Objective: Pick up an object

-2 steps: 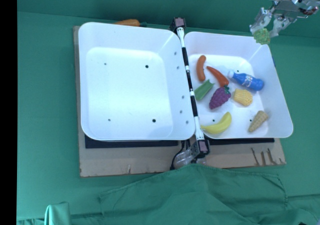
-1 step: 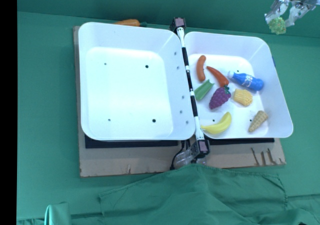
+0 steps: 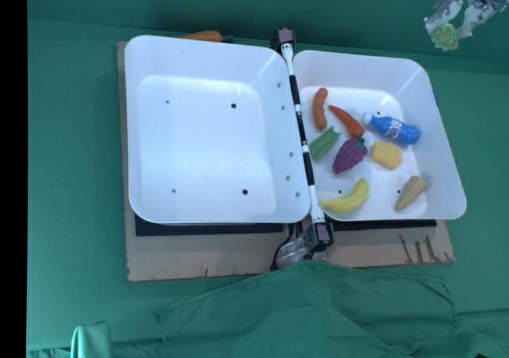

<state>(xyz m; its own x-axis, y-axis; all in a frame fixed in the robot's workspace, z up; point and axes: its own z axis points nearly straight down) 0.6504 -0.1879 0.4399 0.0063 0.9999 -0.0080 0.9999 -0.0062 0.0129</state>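
My gripper (image 3: 451, 24) hangs high at the top right, above and behind the right bin (image 3: 433, 90). A small light-green object (image 3: 445, 36) sits between its fingertips. In the right bin lie a red sausage (image 3: 320, 107), an orange carrot (image 3: 347, 121), a blue bottle (image 3: 393, 129), a green pepper piece (image 3: 324, 143), purple grapes (image 3: 350, 155), a yellow corn piece (image 3: 387, 155), a banana (image 3: 346, 199) and a tan corn cob (image 3: 410, 192).
The left bin (image 3: 143, 70) holds no items. An orange object (image 3: 203, 35) lies behind its far rim. A black-and-white divider bar (image 3: 301, 138) runs between the bins. Green cloth (image 3: 318, 309) bunches at the front of the bench.
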